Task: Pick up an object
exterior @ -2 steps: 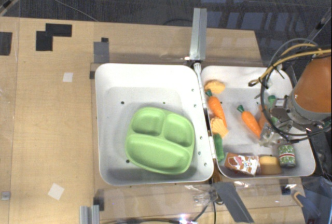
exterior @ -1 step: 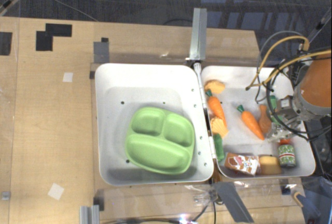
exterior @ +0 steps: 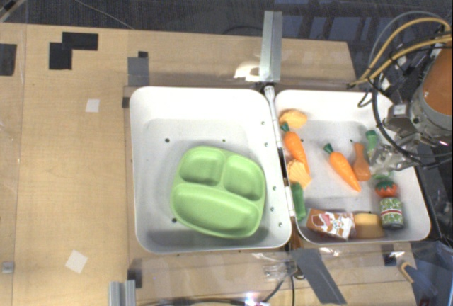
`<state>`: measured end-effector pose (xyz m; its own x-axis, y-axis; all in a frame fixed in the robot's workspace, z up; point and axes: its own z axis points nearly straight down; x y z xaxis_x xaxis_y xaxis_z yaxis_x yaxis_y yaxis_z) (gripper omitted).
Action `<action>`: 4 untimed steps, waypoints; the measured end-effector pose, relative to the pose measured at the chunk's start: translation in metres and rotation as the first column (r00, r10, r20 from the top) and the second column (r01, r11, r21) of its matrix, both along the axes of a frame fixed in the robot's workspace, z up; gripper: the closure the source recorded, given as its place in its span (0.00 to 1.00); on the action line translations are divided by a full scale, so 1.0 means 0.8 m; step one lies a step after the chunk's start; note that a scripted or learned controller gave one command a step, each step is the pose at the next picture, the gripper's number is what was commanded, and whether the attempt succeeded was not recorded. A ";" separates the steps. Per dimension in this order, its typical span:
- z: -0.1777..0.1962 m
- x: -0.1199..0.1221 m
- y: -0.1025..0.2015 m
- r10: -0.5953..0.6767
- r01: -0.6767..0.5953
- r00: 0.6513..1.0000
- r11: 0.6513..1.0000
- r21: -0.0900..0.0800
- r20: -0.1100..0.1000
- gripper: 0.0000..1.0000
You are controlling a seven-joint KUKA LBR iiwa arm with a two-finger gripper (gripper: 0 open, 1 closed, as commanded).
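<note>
The right bin (exterior: 322, 113) holds several toy foods. An orange carrot (exterior: 342, 167) lies in its middle, and a second carrot (exterior: 294, 146) lies along the left wall. A slimmer orange piece (exterior: 362, 161) lies just right of the middle carrot. My gripper (exterior: 387, 158) hangs low over the bin's right side, beside that slim piece and above a small bottle with a red cap (exterior: 388, 204). A green piece (exterior: 371, 139) shows just left of the gripper's body.
The left bin (exterior: 152, 156) holds a green divided plate (exterior: 219, 191). Along the right bin's front lie a red-brown packet (exterior: 330, 224) and a yellow block (exterior: 367, 225). A yellow bun (exterior: 293, 117) and a green pickle (exterior: 298, 200) sit by the divider.
</note>
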<state>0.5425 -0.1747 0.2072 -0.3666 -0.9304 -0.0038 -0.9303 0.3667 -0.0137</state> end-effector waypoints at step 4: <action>-0.092 0.106 0.080 0.504 -0.504 0.864 0.864 0.006 -0.012 1.00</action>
